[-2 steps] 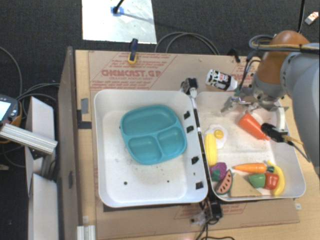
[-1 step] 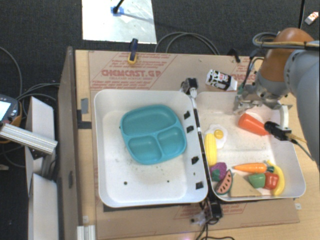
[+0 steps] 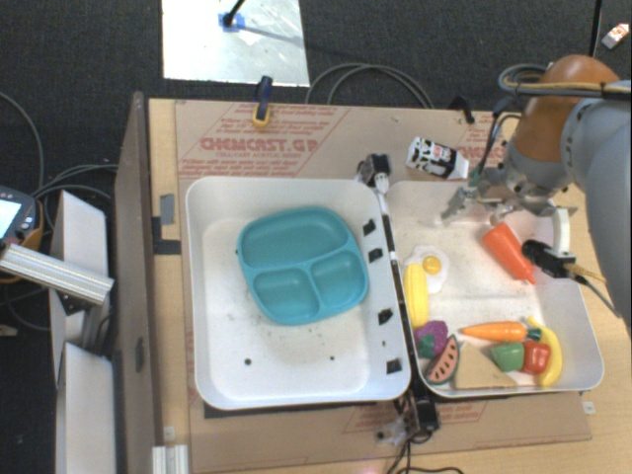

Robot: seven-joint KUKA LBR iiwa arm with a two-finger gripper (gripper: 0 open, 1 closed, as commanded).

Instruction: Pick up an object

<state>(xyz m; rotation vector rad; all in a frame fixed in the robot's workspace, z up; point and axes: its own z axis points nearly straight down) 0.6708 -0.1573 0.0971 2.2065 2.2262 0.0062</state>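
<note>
Two shallow white plastic bins sit side by side on the tabletop [image 3: 296, 131], which is covered by brown cardboard with red printing. The left bin [image 3: 212, 363] holds a teal plastic tray with three compartments [image 3: 301, 265]. The right bin [image 3: 583, 358] holds the toy food: an orange cone-shaped toy carrot [image 3: 507, 251] near its upper right part, a white and yellow toy fried egg [image 3: 430, 265] just below the middle, a yellow toy corn cob [image 3: 416, 294] along the divider, a purple toy piece [image 3: 431, 337], a toy watermelon slice [image 3: 443, 359], a second long orange carrot [image 3: 494, 332], a red and green toy pepper [image 3: 523, 355] and a yellow toy banana [image 3: 553, 355] near the lower right corner. The grey arm with an orange band [image 3: 583, 131] reaches in from the right, and its end effector [image 3: 486, 197] is over the top of the right bin, just above the cone-shaped carrot; whether its fingers are apart or together I cannot tell, and no object is seen between them. A small black and white carton [image 3: 435, 158] lies on the cardboard behind the right bin. Black cables [image 3: 365, 77] run on the dark floor, beside a shiny silver sheet [image 3: 237, 28].
</note>
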